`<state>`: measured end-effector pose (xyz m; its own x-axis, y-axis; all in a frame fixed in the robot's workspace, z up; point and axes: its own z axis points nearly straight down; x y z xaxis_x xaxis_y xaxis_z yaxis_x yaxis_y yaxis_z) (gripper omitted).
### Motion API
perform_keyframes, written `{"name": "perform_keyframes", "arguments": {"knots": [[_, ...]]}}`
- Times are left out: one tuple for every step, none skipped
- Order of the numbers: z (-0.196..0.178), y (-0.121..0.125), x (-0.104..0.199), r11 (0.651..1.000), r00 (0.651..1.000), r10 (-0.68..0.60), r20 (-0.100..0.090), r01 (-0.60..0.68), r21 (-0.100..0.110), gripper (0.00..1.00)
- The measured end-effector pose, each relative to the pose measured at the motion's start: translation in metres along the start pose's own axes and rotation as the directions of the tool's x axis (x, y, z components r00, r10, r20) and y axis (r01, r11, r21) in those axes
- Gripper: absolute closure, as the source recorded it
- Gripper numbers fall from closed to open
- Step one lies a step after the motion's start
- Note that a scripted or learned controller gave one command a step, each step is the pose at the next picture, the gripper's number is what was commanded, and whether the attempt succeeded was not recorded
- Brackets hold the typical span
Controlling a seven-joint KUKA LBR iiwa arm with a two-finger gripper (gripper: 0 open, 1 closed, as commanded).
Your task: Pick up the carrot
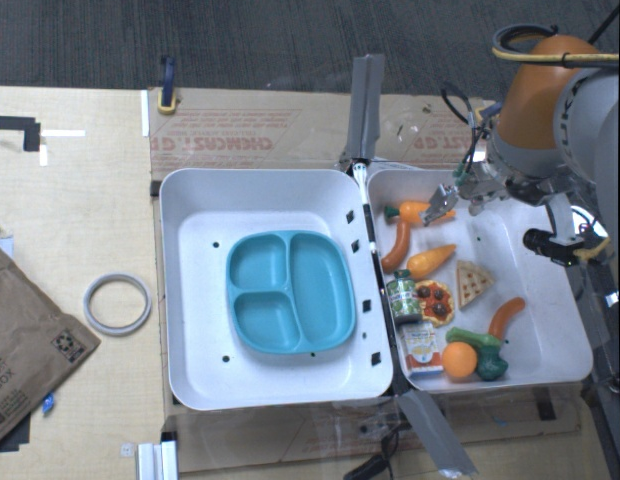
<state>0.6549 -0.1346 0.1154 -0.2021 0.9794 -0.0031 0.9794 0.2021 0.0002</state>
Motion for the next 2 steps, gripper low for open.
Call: {"name": "perform_keyframes", "arguments": {"knots": [[0.025, 0.011, 0.035, 0.999, 0.999, 0.049, -0.003, -0.049, 0.002, 0.0], [-0.007, 0.004, -0.004, 0.999, 0.999, 0.035, -0.002, -0.035, 0.0, 0.0]]}}
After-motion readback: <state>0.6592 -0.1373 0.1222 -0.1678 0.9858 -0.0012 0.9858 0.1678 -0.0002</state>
